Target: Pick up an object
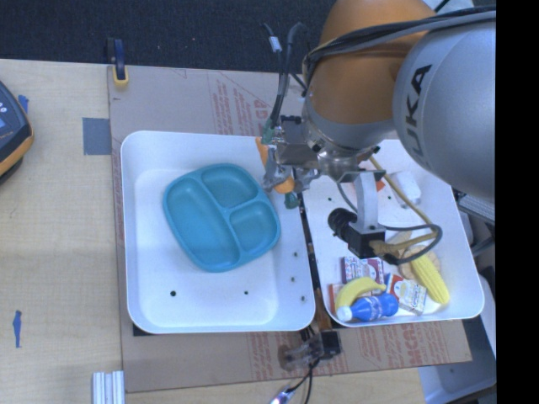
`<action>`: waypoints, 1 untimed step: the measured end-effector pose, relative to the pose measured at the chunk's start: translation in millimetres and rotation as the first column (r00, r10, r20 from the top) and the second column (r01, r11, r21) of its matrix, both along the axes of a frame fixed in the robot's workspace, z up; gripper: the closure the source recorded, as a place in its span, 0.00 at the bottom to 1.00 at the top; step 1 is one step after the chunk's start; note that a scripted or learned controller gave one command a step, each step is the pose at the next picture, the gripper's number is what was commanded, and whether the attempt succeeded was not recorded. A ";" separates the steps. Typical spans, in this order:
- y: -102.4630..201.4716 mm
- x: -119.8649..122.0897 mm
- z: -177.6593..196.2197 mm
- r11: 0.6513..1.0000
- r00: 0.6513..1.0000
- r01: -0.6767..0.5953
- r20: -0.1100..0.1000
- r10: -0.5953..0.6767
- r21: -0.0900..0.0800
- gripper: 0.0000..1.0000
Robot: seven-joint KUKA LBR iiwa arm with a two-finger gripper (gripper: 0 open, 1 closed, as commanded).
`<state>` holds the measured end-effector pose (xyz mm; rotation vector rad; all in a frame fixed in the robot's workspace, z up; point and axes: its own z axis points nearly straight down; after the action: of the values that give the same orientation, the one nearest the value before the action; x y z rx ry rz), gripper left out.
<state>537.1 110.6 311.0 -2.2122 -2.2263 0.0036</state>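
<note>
One arm (404, 82) reaches in from the right — wrist low between both bins — jaws' state unclear.

The arm's bulk (396, 82) hides the back of the right bin (467, 251) beneath it, the gripper (282, 175) (fingers too blurred to read) covers something orange (289, 185), and the arm runs off the top edge.

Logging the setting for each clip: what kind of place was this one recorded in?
Most likely a robotics lab bench set up for picking trials. A KUKA arm reaches over two white bins, one holding a blue divided plate, the other toy food such as a corn cob.
</note>
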 end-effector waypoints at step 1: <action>-31.7 -54.0 -34.8 1.000 1.000 0.001 -0.002 -0.001 -0.003 1.00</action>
<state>483.0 78.9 276.2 -2.2138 -2.2256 0.0086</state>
